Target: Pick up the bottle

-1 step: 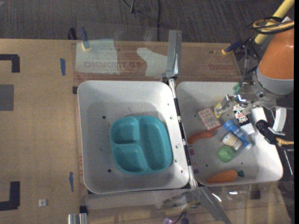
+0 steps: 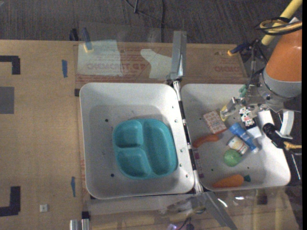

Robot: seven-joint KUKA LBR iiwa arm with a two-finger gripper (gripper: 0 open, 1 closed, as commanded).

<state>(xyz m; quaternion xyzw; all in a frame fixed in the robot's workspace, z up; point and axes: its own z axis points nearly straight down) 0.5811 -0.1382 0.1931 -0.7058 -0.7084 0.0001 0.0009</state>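
Now I hover my two-finger gripper [image 2: 240, 102] at the far edge of the right white bin [image 2: 268, 178], approaching, and whether it is open or closed I cannot tell. The small blue-labelled bottle [image 2: 242, 138] lies on its side mid-bin, just below me, so I judge I must descend and straddle it. I count 1 bottle, 1 green ball [image 2: 232, 158], 1 orange carrot [image 2: 230, 180], 1 teal divided plate [image 2: 144, 147] and 2 bins.

The light is soft and even. The white bins [image 2: 91, 143] look bright with faint shadows inside. Clear plastic [image 2: 124, 61] shines with glare. The picture is a little blurry.
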